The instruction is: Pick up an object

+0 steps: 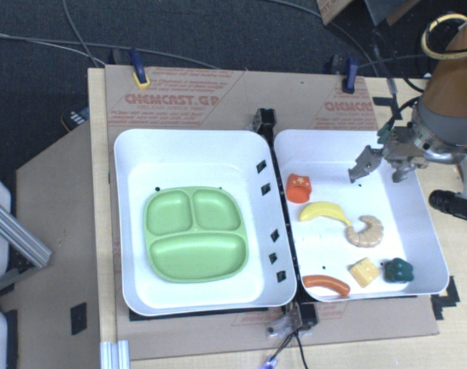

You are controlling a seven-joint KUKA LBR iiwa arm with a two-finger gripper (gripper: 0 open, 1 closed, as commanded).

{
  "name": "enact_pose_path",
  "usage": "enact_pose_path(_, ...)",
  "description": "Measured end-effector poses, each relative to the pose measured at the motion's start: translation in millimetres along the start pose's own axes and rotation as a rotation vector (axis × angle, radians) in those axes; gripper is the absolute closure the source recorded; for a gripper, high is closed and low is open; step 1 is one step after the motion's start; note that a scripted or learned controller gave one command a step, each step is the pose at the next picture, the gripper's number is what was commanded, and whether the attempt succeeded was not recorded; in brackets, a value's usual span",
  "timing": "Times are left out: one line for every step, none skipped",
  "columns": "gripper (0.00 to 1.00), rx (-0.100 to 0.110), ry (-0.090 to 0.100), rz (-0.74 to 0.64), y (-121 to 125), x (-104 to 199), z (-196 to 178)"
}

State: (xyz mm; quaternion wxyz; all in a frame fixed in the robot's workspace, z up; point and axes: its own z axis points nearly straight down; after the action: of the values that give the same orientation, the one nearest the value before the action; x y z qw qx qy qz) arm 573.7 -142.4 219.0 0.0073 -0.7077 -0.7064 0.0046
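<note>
The arm (448,91) reaches in from the right, its orange band above the grey wrist, and the gripper (383,167) hangs over the upper right part of the right bin (418,206). Its two fingers (364,166) are spread apart, with nothing between them; one dark tip points toward the bin's middle, the other sits nearer the right wall.

All the small objects lie in the right bin, below and left of the gripper. An orange-red piece (298,188) sits close to the left wall, with a yellow banana (324,211) just beneath it. A tan croissant (365,231) lies just beside the banana's right end. Along the front edge, a red sausage (326,284) lies near the front left corner, a yellow cheese wedge (363,271) sits to its right, and a dark green piece (398,270) is just beside the cheese, near the front right corner.

The bare white floor under the gripper and along the bin's back wall leaves open room. The left bin (133,160) holds a green divided plate (195,233), with bare floor around it. Both bins rest on the cardboard-covered surface (218,91).
</note>
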Motion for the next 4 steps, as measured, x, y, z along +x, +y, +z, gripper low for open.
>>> enact_pose_path(0.00,-0.011,-0.002,-0.003,2.2,0.3,-6.2)
enact_pose_path(0.00,-0.005,0.000,-0.002,-7.1,4.7,48.0)
enact_pose_path(0.00,-0.005,0.000,-0.001,-8.6,-4.8,107.0)
enact_pose_path(0.00,-0.026,0.003,-0.004,-2.2,-2.4,129.7)
